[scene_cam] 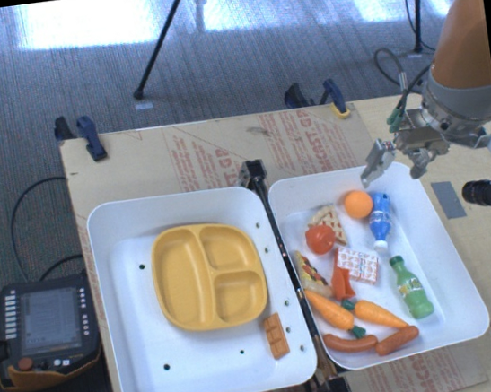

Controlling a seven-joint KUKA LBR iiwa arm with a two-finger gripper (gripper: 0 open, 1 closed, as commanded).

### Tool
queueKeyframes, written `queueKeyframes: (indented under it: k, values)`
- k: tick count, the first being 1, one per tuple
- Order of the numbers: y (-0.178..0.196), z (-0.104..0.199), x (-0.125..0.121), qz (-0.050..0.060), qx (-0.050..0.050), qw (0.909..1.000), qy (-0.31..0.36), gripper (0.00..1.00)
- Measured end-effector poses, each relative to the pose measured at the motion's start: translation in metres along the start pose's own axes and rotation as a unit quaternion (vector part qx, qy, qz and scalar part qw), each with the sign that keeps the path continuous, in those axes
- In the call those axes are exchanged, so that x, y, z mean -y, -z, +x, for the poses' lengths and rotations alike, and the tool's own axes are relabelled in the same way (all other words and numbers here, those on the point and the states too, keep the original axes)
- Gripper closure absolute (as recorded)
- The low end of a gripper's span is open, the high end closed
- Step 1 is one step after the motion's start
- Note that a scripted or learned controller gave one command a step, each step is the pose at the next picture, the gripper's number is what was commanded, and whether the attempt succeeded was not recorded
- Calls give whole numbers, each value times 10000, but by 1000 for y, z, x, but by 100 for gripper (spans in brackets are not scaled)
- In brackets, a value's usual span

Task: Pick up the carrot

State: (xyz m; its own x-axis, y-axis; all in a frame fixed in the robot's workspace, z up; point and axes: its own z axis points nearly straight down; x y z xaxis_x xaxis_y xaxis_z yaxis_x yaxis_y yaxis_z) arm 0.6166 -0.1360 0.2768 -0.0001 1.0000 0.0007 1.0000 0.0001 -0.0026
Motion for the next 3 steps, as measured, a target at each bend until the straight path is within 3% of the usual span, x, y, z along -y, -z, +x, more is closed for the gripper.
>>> queueKeyframes:
  k: [2,3]
  values:
    - [-190,-34,-27,12,-6,9936,-1130,0]
    - [-180,-34,-26,64,-15,9937,-1118,100]
